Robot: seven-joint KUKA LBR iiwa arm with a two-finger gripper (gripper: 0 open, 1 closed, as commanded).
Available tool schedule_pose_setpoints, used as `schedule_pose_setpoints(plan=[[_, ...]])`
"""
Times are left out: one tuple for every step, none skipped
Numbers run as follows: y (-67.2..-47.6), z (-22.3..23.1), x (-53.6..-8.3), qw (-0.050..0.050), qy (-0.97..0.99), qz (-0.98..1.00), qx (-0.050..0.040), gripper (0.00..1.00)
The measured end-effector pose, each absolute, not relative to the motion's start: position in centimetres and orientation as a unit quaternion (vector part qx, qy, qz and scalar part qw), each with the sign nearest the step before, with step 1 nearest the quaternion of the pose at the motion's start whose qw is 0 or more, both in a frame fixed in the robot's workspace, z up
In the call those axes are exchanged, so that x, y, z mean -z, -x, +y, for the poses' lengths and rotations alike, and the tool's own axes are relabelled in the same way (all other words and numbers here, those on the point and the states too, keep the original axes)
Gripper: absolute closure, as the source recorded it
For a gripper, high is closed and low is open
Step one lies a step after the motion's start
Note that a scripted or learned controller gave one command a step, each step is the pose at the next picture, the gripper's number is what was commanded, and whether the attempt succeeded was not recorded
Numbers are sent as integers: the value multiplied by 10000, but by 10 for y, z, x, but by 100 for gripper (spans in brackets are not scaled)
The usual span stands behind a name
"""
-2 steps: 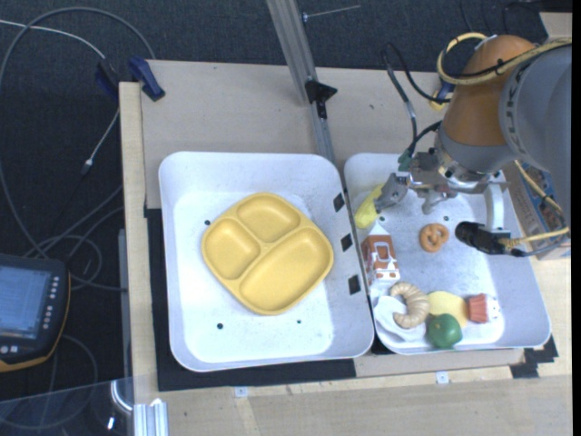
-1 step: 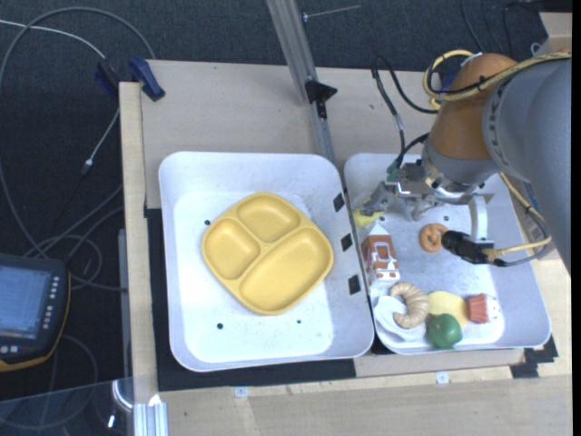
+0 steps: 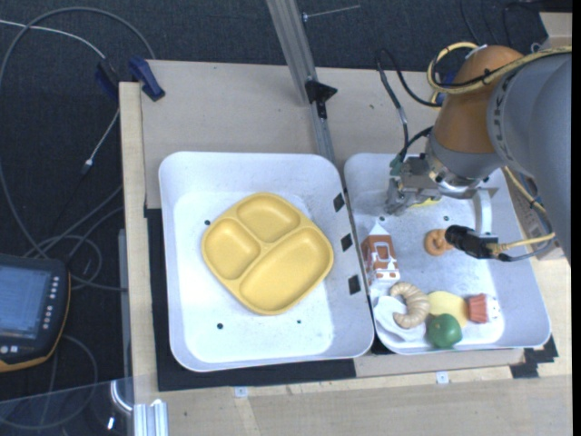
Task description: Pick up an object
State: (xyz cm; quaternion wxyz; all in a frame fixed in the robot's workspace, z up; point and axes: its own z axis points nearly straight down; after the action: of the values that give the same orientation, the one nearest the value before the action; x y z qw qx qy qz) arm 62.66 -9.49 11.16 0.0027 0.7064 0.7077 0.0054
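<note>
Two shallow white bins sit side by side on the bench: the left bin (image 3: 182, 243) and the right bin (image 3: 517, 312). The left bin holds one item, a yellow divided plate (image 3: 268, 252) with three compartments, lying flat and turned so that its largest compartment faces the near right. The right bin holds six small items. One small carton (image 3: 380, 255) with red and white print lies flat beside the bin's left wall, long axis running roughly from far to near. One small orange-brown round piece (image 3: 438, 242) sits right of it, just beside the black fitting on the arm. Along the near edge there is one white dish (image 3: 392, 321), with one tan curved piece (image 3: 410, 302) resting on it, arching up and over to the right. Just beside that are one yellow rounded piece (image 3: 445, 303) and one green ball (image 3: 443, 331), the two touching. One small red and white piece (image 3: 479, 309) lies to their right. The arm comes in from the right, grey link high, orange band (image 3: 472, 107) above the wrist, wrist pointing down and left into the far part of the right bin. The gripper (image 3: 406, 192) hangs over that far-left part, well apart from the near-edge cluster. Whether its fingers are open or closed I cannot tell; nothing is seen between them.
</note>
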Motion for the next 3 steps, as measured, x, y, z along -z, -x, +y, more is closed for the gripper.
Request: schedule_pose_setpoints(plan=[[-630,-91,-176,35,-7064,7078,-27,100],[-632,-91,-211,22,-7067,7076,-19,100],[-606,-43,-206,-24,-7053,7089,4,100]])
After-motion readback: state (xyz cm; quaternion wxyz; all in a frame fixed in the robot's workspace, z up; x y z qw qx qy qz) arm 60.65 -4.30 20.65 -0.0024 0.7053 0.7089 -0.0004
